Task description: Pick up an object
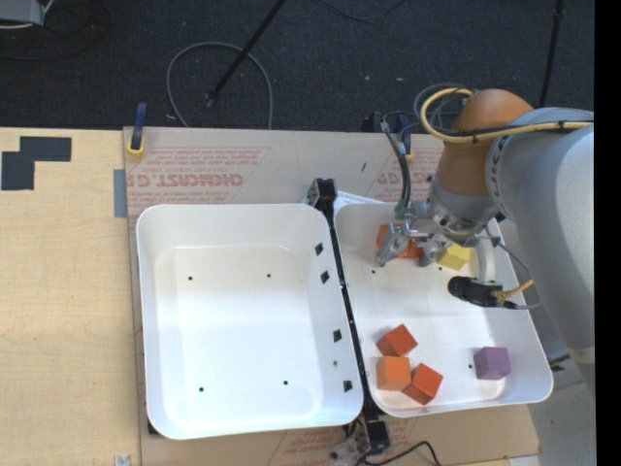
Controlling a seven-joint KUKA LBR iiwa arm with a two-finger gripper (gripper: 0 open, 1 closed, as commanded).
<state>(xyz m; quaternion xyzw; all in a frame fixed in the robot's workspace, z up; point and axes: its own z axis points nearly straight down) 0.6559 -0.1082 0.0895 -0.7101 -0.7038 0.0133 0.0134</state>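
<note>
I am looking down into a robotics lab. Loose cables (218,76) are trailing over dark carpet (320,56), and two white bins (155,260) are sitting on a cardboard-covered bench (58,289).

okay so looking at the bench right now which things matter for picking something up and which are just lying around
For the job:
gripper, low in the right bin
yellow block and a red piece beside it
three orange-red blocks
purple block

Lying about:
left bin
cardboard sheet
blue clamp
floor cables
</note>
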